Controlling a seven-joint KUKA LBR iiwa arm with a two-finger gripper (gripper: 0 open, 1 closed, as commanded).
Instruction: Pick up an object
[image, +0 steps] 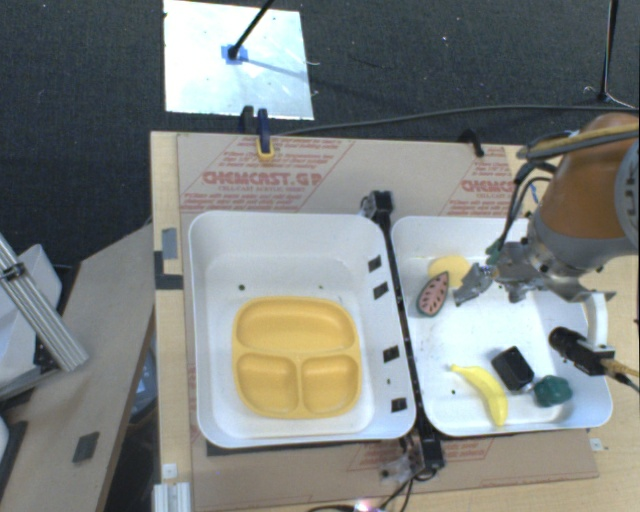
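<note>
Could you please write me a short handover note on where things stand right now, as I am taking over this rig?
Gripper: hovering low in the right bin, beside the watermelon slice and the yellow lemon-like piece; nothing visible between its fingers.
Other things in the right bin: banana, black block, green piece, all near the front.
Left bin: holds a yellow divided plate.
Done: arm is over the right bin.
Left: grasp and lift an object; none is lifted yet.
</note>
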